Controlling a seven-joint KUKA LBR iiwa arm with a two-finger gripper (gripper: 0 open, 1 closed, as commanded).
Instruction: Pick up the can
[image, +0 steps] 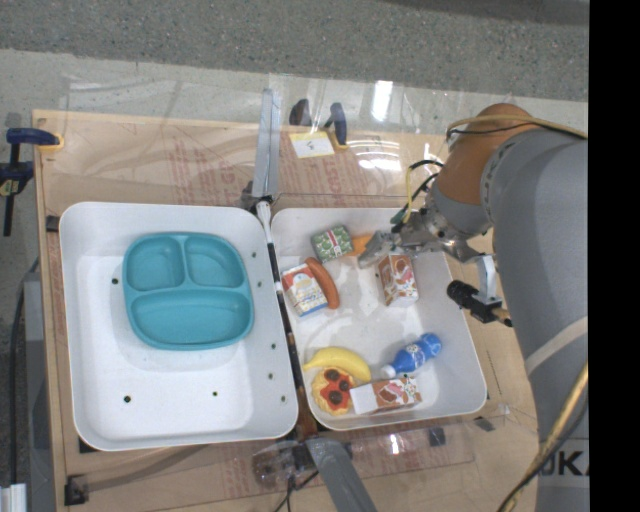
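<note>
A plywood bench (150, 160) bears two white bins (90, 330); right of centre, the gripper (385, 245), its grip state unreadable, hovers beside a carton (398, 278).

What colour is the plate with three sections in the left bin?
The plate is turquoise blue, seen best in the camera view, in the left bin.

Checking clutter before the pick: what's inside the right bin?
Right bin holds a green can, hot dog, cartons, banana, pizza slice and blue bottle. The arm covers its right edge.
</note>
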